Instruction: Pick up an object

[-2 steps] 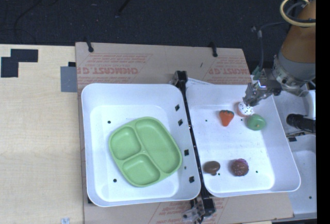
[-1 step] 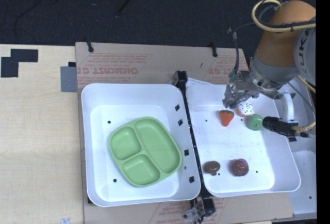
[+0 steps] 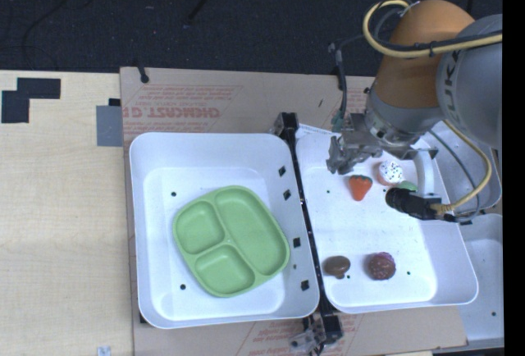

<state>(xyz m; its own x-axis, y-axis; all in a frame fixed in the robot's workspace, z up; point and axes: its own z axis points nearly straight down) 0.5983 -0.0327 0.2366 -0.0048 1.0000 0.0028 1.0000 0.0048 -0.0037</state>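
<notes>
My gripper (image 3: pixel 343 159) hangs over the far part of the right bin (image 3: pixel 410 289), its tips just above the bin floor. A red strawberry-like toy (image 3: pixel 359 187) lies a little in front and to the right of the tips, apart from them. A white dotted piece with a pink edge (image 3: pixel 390 174) rests beside the strawberry. Near the bin's front lie a brown lump (image 3: pixel 335 266) and a dark red round lump (image 3: pixel 381 266). I see nothing between the fingers.
The left bin (image 3: pixel 148 174) holds a green three-compartment plate (image 3: pixel 230 240). A black divider (image 3: pixel 295 207) runs between the two bins. The arm's orange-banded wrist (image 3: pixel 422 43) looms over the right bin's far right corner.
</notes>
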